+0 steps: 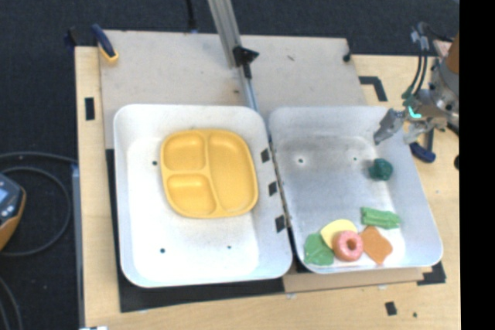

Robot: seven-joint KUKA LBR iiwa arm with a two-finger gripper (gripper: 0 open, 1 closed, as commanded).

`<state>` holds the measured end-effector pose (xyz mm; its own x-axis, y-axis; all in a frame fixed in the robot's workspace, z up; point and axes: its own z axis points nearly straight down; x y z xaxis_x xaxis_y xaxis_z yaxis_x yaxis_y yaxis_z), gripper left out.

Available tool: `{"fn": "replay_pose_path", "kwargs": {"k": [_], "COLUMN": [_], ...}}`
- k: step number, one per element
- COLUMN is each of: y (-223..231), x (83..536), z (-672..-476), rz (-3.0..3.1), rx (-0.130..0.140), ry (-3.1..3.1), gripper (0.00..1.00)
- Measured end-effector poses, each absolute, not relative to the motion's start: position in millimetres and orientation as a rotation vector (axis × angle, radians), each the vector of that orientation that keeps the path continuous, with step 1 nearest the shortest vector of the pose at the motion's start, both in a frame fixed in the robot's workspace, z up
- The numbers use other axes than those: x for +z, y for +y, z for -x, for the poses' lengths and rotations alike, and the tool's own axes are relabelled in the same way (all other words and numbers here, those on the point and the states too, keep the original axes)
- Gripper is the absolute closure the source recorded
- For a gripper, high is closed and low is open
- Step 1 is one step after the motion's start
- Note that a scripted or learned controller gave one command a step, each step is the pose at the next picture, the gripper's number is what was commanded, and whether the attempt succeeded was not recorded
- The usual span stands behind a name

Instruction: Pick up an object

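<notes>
Teal ball (pixel 379 169) sits alone in the right bin (pixel 325 166); the gripper (pixel 390 124) hovers just above it, its state unclear. Approach step: next, descend onto it.

yellow tray (pixel 209 171), pink donut (pixel 349 246)

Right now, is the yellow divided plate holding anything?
Empty: the yellow plate in the left bin shows three bare compartments.
</notes>
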<state>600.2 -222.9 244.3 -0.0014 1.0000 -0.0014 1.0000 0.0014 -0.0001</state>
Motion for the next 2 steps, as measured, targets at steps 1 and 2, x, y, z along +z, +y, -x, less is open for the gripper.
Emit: {"fn": "replay_pose_path", "kwargs": {"k": [1,2], "y": [-223.0,-222.2], "x": [245.4,186.5], "z": [-600.8,-592.6], "rz": [-2.217,-2.222], "rx": [0.0,-0.004], "ry": [2.221,2.223], "gripper": [0.0,0.0]}}
